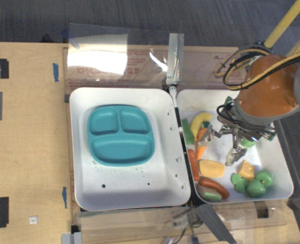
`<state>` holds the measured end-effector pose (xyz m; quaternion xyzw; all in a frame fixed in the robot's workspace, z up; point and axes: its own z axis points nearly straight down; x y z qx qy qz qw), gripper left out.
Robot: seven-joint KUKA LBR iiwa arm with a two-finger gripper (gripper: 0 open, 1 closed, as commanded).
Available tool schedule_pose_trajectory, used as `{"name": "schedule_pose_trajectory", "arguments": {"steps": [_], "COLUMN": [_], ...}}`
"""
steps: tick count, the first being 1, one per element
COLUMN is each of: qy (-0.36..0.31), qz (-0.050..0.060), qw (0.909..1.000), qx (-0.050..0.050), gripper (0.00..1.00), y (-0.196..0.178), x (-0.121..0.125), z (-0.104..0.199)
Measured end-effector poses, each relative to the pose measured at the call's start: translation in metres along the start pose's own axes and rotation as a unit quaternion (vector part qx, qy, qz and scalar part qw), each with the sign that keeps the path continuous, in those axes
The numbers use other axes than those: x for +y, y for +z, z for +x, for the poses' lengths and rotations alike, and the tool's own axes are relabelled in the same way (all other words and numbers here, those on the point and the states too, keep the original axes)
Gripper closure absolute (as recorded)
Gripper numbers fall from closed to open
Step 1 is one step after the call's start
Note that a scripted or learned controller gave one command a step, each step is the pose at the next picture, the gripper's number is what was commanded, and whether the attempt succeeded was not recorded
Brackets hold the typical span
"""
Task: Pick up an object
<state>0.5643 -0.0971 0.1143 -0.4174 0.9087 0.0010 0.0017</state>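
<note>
The right bin [286,162] holds toy foods: a yellow banana [200,120], a green piece [187,131], an orange carrot [193,162], a pale yellow lump [211,168], a red sausage [213,187], a cheese wedge [246,171] and green apples [261,182]. My gripper [233,156] hangs low over the middle of this bin under the orange wrist band [266,93]. It sits between the yellow lump and the cheese wedge. Nothing is visibly in its grasp.
The left bin [89,187] carries a teal divided plate [121,135]. A clear plastic sheet [119,60] and a taped strip [174,60] lie behind the bins. Cables [236,65] loop off the wrist at the back right. A metal divider [182,146] separates the bins.
</note>
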Motion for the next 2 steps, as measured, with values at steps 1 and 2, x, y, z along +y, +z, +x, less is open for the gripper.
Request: {"name": "schedule_pose_trajectory", "arguments": {"steps": [1, 2], "qy": [0.133, 0.177], "qz": [0.004, 0.006], "qw": [0.9911, 0.9842], "qx": [-0.001, -0.004], "gripper": [0.00, 0.00], "y": [0.0241, 0.0241], "x": [0.0108, 0.0192], "z": [0.0086, 0.0182]}}
